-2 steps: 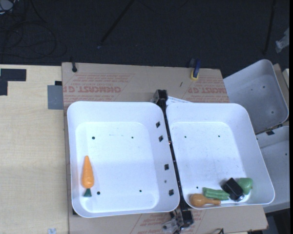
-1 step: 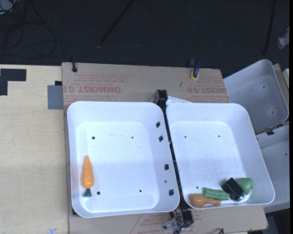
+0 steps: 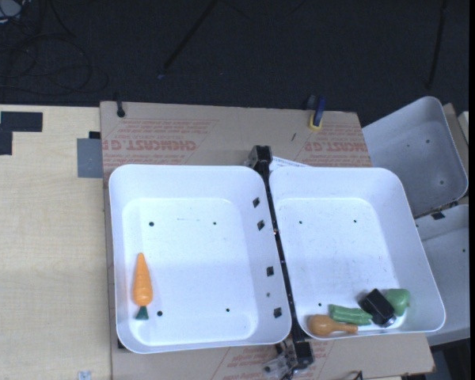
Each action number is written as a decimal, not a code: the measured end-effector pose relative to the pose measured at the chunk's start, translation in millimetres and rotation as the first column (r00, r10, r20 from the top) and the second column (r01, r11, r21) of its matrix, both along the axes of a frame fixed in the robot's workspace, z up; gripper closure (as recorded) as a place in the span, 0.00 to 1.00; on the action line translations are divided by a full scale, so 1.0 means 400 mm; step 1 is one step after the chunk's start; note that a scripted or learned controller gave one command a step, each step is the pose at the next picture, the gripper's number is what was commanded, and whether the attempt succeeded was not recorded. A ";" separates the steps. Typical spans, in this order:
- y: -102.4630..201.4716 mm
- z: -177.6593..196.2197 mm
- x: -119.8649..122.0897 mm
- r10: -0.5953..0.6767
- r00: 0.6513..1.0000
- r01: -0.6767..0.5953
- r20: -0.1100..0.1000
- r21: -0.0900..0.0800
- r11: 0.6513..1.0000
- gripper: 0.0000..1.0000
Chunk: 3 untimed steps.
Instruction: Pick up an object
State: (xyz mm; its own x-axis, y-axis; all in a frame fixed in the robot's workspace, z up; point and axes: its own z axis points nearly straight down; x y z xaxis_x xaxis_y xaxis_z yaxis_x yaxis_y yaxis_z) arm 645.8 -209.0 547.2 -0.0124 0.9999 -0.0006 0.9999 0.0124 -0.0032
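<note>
looking at what's up for grabs, the easy one is the orange plastic carrot with a little green top (image 3: 142, 281), lying alone near the left wall of the left white bin (image 3: 186, 182), toward the front corner. risk there is that wall: a finger coming down beside it could clip the rim or just nudge the carrot against the side.

the right white bin (image 3: 340, 184) is trickier. a small black block (image 3: 378, 305) sits touching a green rounded piece (image 3: 397, 299), a green bean-like pod (image 3: 349, 314) and an orange-tan pear-shaped thing (image 3: 330, 325), all jammed into the front right corner. i'd guess a grab there slips off, catches two things, or shoves the pile into the wall.

can't tell anything about the jaws, whether they're wide apart, closed or carrying something, so that's unknown. bins sit on a brown cardboard sheet (image 3: 222, 133) on the light wood desk (image 3: 39, 236).
</note>
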 end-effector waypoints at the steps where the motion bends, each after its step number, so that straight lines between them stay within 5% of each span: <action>1: -0.006 -0.026 -0.003 -0.005 1.000 0.005 -0.001 0.001 1.000 1.00; 3: -0.004 -0.025 -0.003 -0.001 1.000 0.001 -0.001 0.001 1.000 1.00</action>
